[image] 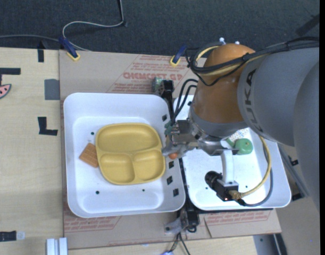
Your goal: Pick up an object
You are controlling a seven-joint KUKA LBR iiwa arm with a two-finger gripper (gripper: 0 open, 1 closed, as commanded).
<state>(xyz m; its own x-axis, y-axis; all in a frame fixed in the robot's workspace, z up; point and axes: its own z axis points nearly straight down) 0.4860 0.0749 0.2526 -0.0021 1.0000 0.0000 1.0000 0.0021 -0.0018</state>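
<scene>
Camera view | claw tips unclear | arm hides right bin

The arm covers much of the right bin and green object.

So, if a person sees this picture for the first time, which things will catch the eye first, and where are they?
The big grey arm with its orange band comes first, reaching in from the right above the right bin. Next is the yellow divided tray in the middle of the left bin, with a small brown piece at its left edge. A green object lies in the right bin, beside the arm.
</scene>
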